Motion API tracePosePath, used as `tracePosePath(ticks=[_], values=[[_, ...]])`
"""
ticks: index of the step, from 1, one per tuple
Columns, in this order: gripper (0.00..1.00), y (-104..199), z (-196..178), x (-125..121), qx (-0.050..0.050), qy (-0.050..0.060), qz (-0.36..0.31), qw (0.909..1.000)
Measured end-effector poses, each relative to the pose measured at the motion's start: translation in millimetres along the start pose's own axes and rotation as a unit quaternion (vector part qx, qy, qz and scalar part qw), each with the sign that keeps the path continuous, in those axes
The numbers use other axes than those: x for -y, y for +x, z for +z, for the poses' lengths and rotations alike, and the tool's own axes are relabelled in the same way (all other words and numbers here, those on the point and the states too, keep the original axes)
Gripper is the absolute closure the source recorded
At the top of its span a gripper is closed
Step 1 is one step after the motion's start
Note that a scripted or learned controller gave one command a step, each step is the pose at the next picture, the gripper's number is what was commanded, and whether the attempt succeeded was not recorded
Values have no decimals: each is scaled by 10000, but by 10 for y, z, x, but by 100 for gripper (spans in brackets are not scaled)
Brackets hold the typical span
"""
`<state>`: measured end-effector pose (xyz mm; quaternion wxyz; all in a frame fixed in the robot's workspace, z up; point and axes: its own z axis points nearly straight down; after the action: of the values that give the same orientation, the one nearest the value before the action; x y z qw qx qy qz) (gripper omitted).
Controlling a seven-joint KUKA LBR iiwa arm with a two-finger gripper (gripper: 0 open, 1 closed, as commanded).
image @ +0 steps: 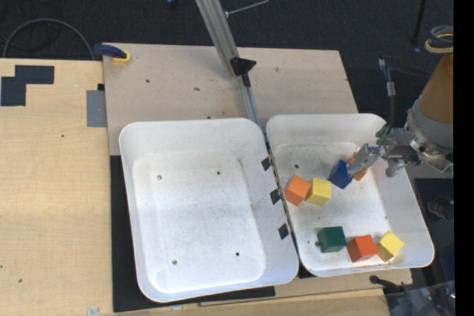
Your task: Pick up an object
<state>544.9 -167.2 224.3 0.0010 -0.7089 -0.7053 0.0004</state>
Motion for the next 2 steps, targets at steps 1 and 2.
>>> tracePosePath(ticks=[1, 2], values=[[100, -2, -98, -2, -3, 1, 3, 10000], [100, 253, -849, 108, 7, -37, -44, 10000]])
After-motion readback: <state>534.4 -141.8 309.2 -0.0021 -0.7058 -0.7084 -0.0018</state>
